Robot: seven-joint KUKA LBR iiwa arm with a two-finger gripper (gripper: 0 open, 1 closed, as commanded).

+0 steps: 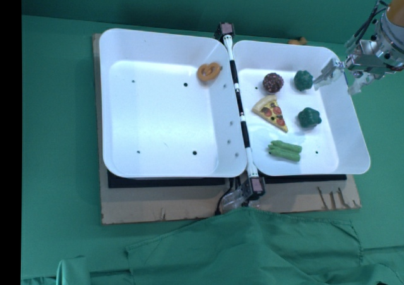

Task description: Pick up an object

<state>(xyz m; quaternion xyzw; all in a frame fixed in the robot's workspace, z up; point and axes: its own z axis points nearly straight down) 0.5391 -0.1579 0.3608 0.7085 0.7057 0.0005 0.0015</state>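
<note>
- The left bin (126, 62) holds one thing: a pretzel (209, 72), close to the bin's far right corner, just beside the divider.
- A black-and-white rod (238, 100) runs along the seam where the two bins meet, from the far edge of the table (57, 119) to the near edge.
- In the right bin (353, 145), a pizza slice (272, 112) lies near the rod, about midway down, its tip pointing toward the near right.
- A dark red berry-like ball (273, 82) sits just beyond the pizza slice, toward the far edge.
- A bundle of green beans (285, 150) lies toward the bin's near edge, apart from the pizza.
- One broccoli floret (303, 79) sits beside the ball, toward the far right; a second broccoli floret (308, 117) sits nearer, well apart from the first.
- My hand (341, 74) hangs over the far right corner of the right bin, fingers spread wide apart, one finger (326, 73) just beside the first floret.
- Nothing sits between my fingers; whether that finger touches the floret I cannot tell.
</note>
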